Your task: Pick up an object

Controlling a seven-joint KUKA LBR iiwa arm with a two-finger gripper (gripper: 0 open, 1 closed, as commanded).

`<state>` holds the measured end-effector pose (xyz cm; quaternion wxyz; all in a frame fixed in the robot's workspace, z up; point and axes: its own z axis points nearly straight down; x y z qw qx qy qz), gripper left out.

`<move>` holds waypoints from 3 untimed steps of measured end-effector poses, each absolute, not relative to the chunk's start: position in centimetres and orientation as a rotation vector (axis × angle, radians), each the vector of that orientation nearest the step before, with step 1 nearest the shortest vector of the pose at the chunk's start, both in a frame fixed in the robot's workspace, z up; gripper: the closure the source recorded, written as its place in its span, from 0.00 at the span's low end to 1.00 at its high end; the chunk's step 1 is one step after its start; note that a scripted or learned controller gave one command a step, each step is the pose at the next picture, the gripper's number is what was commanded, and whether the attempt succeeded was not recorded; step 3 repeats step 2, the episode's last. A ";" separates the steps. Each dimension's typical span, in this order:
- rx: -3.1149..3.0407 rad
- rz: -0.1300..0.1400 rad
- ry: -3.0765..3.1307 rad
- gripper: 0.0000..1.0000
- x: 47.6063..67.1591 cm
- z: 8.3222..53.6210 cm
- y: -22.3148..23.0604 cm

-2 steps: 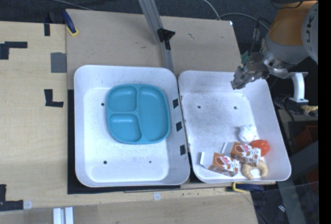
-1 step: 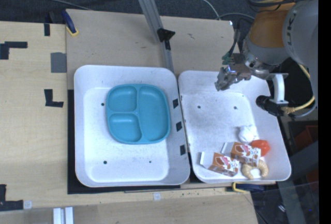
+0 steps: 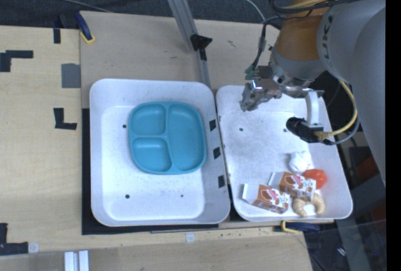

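In the camera view, the grey arm [image 3: 351, 44] is reaching in from the right, its orange band [image 3: 307, 19] sitting above the wrist; the end effector [image 3: 254, 99] is hovering over the far left corner of the right bin [image 3: 263, 151], close to the wall that it shares with the left bin [image 3: 97, 138]; from this slant it is not showing whether it is wide or narrow, so that cannot be told. A black cylinder [image 3: 301, 129] with a yellow cable [image 3: 348, 126] is hanging off the arm beside the wrist, over the right bin's middle.

The things to be picked are lying together in the near right corner of the right bin, well apart from the end effector; a small white lump [image 3: 299, 161] is sitting farthest from the near rim, with a red-orange piece [image 3: 317, 176] just beside it; two brown and white packets [image 3: 270, 196] [image 3: 298, 184] are lying flat nearer the rim, touching or almost touching each other; a tan pastry-like piece [image 3: 309, 205] is resting at the near edge, against the packets.

In the left bin a blue divided plate [image 3: 167, 137] is lying flat, a little toward the far side; it is showing three compartments.

Both bins are resting side by side on the pale wooden surface [image 3: 37, 157], which is carrying black tape marks [image 3: 61, 118]; a slanted metal pole [image 3: 177, 4] is standing behind the bins, and a blue and yellow clamp [image 3: 84, 27] is lying at the far left.
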<state>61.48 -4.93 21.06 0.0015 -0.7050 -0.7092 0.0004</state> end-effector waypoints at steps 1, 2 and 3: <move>-2.210 -0.002 -2.229 1.00 61.4 21.4 1.5; -2.211 -0.001 -2.229 1.00 62.7 21.3 7.3; -2.211 -0.001 -2.229 1.00 62.7 21.3 7.3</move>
